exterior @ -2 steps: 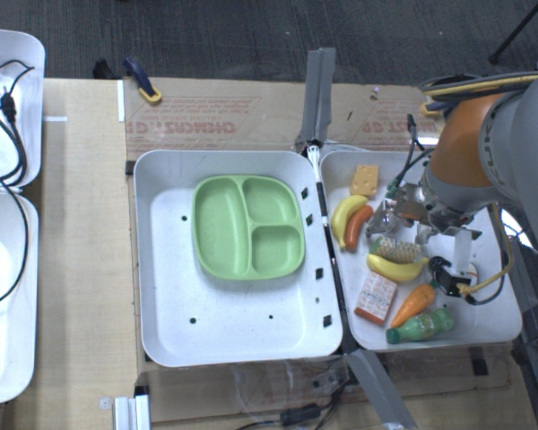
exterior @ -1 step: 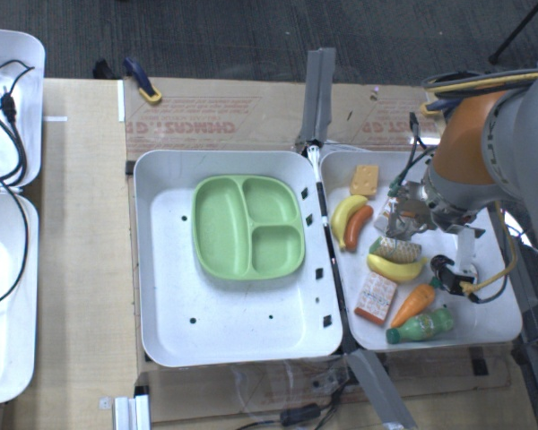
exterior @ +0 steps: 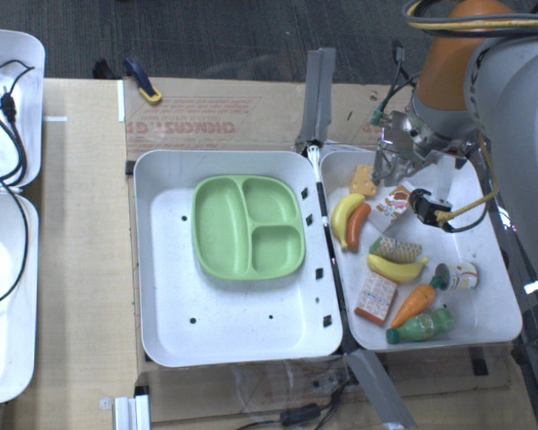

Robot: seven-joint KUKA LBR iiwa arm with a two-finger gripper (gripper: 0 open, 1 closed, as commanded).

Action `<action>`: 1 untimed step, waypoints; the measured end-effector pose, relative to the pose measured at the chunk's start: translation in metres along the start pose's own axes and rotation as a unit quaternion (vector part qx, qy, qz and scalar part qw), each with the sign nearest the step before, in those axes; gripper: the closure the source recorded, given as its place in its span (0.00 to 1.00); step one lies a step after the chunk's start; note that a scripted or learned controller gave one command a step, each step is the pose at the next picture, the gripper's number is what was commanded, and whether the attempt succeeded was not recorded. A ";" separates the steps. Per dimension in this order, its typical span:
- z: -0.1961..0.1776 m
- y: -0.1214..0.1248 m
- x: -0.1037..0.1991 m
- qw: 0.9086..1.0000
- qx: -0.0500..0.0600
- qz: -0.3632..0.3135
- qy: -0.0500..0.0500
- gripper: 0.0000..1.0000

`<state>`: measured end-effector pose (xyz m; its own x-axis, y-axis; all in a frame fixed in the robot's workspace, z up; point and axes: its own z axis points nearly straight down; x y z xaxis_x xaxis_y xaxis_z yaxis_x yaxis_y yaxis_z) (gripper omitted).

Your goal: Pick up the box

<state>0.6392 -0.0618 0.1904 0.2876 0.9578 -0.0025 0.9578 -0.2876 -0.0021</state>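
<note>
Gripper (exterior: 396, 170) hovers at the right bin's (exterior: 498, 330) 12 o'clock; jaws' state I cannot tell. Crowded banana (exterior: 344, 217) and carrot (exterior: 413, 301) risk snagging; the box (exterior: 376, 297) lies toward 6 o'clock.

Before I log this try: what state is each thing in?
Gripper: low over the right bin's far end, nothing seen held.
Box: lying flat, untouched.
Green tray: upright in left bin.
Bottle: on its side.
Bananas: lying loose.
Carrot: lying loose.
</note>
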 end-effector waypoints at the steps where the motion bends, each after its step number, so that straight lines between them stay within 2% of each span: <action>1: -0.222 0.014 0.024 0.999 0.001 -0.048 -0.001 1.00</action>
<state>0.6600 -0.0428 0.4123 0.1938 0.9810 -0.0039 0.9810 -0.1938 -0.0037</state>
